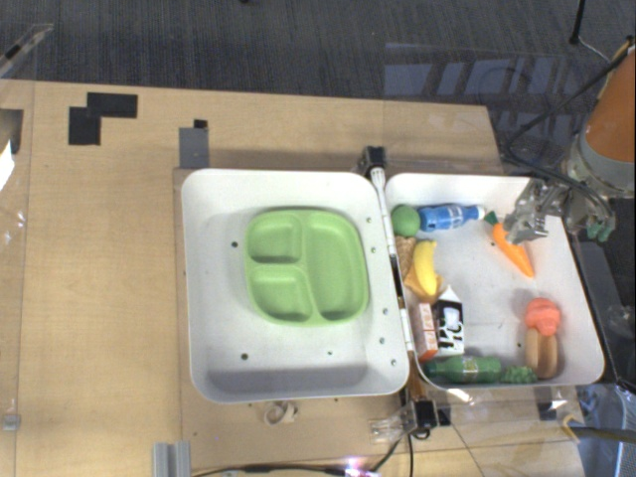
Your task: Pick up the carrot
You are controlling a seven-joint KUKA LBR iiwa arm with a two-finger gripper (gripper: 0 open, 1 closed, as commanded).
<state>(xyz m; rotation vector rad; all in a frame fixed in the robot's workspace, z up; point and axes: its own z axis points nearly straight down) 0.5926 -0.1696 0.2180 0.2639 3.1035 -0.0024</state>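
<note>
My end effector sits over the carrot's far end in the right bin, positioned for grasping; finger state cannot be told.

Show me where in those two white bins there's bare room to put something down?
Left bin: bare floor all around the green tray, widest along the near edge. Right bin: an open patch in the middle, between the banana, carrot and hot dog. Its left wall and near edge are crowded, and the tool sits at the carrot.
</note>
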